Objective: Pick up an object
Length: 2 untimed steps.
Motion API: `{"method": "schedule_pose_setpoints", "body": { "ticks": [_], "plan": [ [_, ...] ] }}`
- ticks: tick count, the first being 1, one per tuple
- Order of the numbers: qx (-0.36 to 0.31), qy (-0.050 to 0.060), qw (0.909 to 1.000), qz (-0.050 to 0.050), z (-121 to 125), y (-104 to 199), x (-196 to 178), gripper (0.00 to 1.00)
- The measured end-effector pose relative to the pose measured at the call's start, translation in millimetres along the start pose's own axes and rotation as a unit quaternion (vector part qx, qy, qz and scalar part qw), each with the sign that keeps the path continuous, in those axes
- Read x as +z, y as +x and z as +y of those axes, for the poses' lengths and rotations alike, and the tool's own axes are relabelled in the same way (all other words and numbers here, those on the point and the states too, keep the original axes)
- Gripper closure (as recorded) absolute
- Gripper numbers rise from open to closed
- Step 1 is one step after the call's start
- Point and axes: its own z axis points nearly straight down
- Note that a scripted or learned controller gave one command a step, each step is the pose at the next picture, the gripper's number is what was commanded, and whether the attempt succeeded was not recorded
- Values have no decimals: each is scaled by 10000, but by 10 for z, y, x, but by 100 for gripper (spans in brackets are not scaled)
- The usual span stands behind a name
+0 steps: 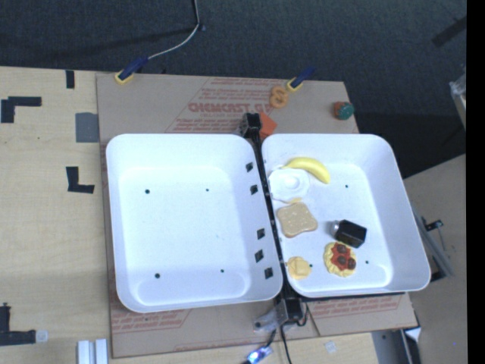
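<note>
Dark carpet lies beyond the desk (45, 203). All toys sit in the right bin (379, 165): banana (309, 167) far, long axis left-right, toast (296, 220) mid, black block (350, 233) right. Pincer state: cannot tell.

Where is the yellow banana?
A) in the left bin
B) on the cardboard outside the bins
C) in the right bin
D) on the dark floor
C: the banana lies near the top of the right bin, just above the fried egg and the toast.
</note>
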Motion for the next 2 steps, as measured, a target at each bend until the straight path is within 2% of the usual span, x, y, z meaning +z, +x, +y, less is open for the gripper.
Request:
{"method": "schedule_pose_setpoints", "body": {
  "ticks": [1, 2],
  "plan": [
    [-12, 29, 10000, 11, -609, 86, 586, 100],
    [-24, -34, 10000, -19, -127, -193, 74, 100]
  ]
}}
